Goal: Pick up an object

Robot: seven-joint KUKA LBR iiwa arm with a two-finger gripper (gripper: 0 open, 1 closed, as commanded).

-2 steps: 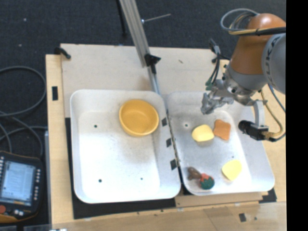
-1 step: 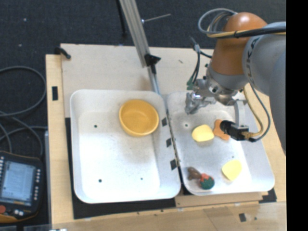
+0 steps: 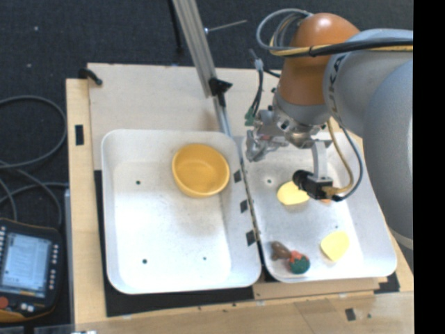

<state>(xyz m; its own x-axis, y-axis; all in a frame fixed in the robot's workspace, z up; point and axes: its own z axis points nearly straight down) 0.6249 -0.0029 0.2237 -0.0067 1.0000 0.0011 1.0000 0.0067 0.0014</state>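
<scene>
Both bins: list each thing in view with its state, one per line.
Yellow bowl: upright, in the left bin.
Yellow piece: lying flat in the right bin.
Second yellow piece: lying flat, right bin.
Small brown, red and green toy: lying at the right bin's near edge.
Gripper: over the right bin's far corner.

This place is a robotics lab or a test cell, not a home. A big grey industrial arm (image 3: 375,117) with an orange band stands over a plain wooden bench (image 3: 139,96). On the bench two shallow white bins (image 3: 125,256) sit side by side. An aluminium bar (image 3: 198,47) rises at a slant from the bench. On the dark carpet floor at the left lie loose black cables (image 3: 31,138), and a control tablet with a screen (image 3: 28,263).
</scene>
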